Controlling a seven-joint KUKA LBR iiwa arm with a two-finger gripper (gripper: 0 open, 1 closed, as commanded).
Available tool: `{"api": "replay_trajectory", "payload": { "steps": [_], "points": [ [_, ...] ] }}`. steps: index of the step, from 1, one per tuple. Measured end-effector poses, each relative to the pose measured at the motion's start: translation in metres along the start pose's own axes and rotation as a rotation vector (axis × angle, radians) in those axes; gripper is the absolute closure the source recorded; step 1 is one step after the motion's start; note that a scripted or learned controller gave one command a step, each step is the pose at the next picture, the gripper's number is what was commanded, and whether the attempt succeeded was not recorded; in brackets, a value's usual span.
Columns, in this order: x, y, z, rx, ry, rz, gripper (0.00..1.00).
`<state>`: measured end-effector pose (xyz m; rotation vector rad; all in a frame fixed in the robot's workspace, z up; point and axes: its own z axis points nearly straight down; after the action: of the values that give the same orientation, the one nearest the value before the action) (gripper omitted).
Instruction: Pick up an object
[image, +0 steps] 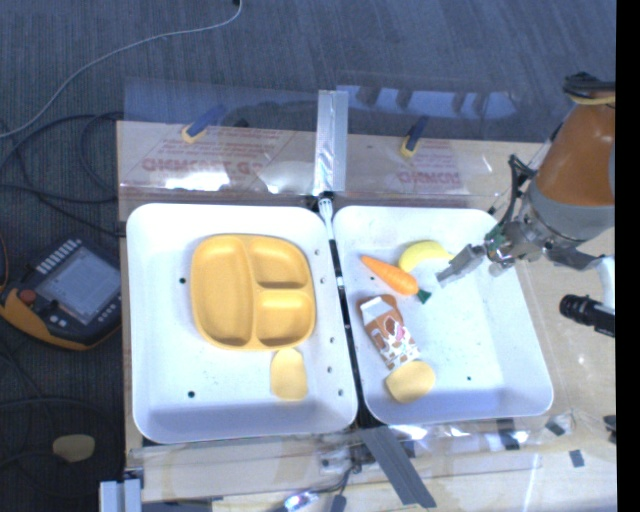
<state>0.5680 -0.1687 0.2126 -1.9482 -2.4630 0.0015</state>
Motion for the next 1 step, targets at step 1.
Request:
{"api": "replay_trajectory", "payload": {
  "steps": [1],
  "points": [
    [0.0533,0.0654,0.0399,0.0,0.0,-0.028,0.0]
  ]
}}
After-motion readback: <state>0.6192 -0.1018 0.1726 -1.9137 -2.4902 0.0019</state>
